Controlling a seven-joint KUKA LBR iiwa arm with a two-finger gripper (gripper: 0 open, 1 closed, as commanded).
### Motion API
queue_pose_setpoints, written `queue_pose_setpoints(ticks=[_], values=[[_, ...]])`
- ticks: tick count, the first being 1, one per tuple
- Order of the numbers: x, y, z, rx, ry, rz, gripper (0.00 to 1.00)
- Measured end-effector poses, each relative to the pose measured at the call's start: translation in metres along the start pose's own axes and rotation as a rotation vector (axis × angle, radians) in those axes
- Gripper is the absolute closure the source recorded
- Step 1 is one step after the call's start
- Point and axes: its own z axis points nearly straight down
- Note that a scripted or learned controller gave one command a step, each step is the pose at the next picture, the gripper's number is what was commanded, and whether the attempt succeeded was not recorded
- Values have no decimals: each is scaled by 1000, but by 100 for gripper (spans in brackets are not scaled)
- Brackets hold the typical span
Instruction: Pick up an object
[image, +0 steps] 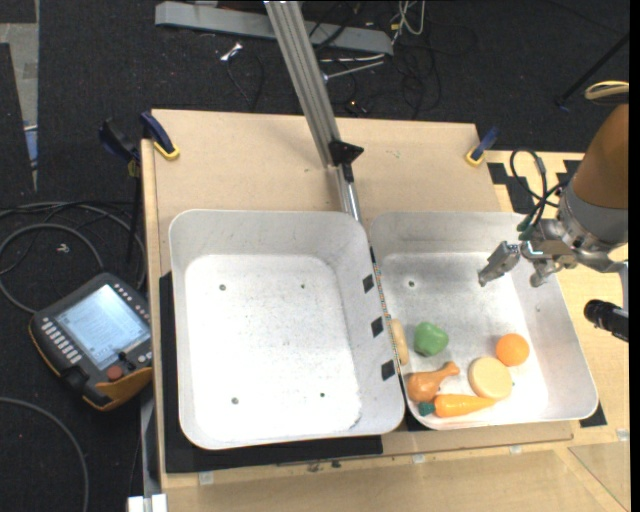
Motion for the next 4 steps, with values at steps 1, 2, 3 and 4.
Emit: queue_pose_setpoints(ticks=[1,2,3,4], values=[[0,1,-3,-5,-2,-1,0],[1,-2,61,1,0,2,0],[1,-2,103,-3,-2,2,0],[1,-1,90,-7,-2,2,100]])
